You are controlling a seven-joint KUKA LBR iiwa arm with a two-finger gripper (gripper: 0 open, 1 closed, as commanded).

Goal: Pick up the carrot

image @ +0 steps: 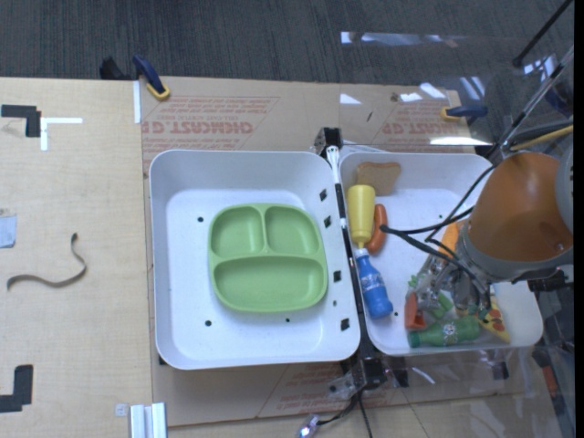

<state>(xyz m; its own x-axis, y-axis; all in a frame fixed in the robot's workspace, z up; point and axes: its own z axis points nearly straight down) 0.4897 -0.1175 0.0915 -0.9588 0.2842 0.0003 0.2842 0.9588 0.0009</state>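
The gripper [449, 292] is lowered into the right bin [429, 340] at four o'clock; its grasp cannot be told. The carrot [414, 310] is not seen lifted.

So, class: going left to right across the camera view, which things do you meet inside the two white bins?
Green divided plate → yellow bottle → blue bottle → orange carrot → green item → arm's orange band.

Two white bins [164, 272], one green plate [267, 257]
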